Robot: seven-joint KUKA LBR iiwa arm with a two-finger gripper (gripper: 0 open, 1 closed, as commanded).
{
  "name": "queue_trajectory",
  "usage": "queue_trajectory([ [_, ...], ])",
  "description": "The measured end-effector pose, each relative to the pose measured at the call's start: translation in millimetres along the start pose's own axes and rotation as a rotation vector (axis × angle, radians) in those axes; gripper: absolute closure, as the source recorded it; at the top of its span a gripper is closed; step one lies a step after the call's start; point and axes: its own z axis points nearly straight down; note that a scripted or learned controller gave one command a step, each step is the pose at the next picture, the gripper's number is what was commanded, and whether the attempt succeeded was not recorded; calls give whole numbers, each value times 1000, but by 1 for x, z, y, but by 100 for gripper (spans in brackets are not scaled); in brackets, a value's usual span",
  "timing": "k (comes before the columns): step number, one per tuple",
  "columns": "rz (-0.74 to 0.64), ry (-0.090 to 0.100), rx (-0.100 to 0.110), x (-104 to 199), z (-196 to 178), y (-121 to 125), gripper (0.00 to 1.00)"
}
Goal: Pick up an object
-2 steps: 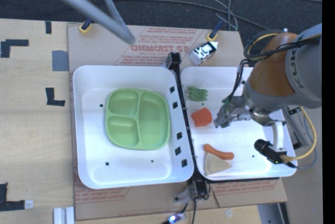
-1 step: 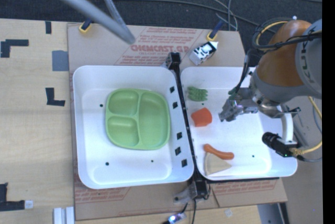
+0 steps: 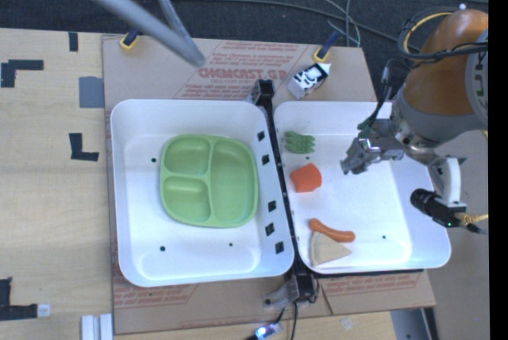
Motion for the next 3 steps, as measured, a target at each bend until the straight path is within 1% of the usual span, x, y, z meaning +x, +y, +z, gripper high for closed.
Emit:
queue_trajectory([
  [1,-4,1,6,54,14,3,100],
  [2,-4,1,6,100,21,12,100],
  [3,-6,2,5,150,11,13,100],
])
